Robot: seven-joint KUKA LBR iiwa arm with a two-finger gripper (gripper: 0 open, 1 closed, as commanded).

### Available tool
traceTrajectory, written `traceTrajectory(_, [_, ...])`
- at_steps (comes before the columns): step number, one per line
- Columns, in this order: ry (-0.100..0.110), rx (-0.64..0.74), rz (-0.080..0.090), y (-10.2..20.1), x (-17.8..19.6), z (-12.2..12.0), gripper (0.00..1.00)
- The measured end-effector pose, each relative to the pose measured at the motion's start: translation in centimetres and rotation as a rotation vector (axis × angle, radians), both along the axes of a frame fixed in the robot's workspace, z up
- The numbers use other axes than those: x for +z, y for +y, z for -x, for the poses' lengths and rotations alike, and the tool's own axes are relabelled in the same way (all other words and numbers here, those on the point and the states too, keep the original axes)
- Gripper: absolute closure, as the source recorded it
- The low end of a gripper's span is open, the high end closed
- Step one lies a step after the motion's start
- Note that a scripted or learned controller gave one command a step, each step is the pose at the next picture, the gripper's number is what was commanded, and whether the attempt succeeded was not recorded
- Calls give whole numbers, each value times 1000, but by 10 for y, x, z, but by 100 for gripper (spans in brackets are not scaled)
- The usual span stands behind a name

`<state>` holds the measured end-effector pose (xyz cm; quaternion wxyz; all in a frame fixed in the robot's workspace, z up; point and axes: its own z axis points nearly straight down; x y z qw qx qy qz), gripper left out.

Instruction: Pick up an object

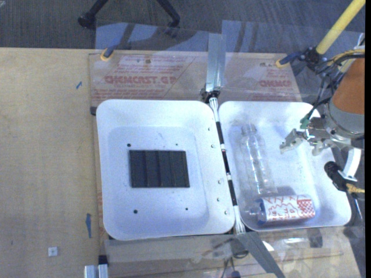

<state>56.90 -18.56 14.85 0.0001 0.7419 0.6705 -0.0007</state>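
So the arm [351, 91] comes in from the right, grey with that orange band, and its pincer [301, 139] hangs over the upper right part of the right bin [232, 116]. Can't tell how the pincer is set from this angle; the metal bits at the tip are small and a bit blurry. Nothing visible in its grip as far as I can see.

Two things in the right bin. A clear plastic bottle [255, 161] lies on its side, running roughly from the top middle of the bin down toward the bottom, cap end pointing to the far side. It's see-through, so it kinda blends into the white. Right at its lower end is a red-and-white patterned can [285, 208], also lying down, stretched along the bin's near wall. The two look like they're touching or just about. Both sit to the lower left of the pincer, and apart from it.

The left bin [110, 120] has a dark ribbed rectangular block [159, 168] lying flat near the middle, well apart from everything else.

Both bins sit side by side on the tan counter [40, 155], with a clear sheet with reddish lettering [145, 77] behind them. A yellow pole [342, 19] slants across the top right corner.
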Motion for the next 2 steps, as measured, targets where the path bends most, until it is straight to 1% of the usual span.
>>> traceTrajectory(1, [-2, 1, 2, 0, 10, -1, 100])
traceTrajectory(2, [-2, 1, 2, 0, 10, -1, 0])
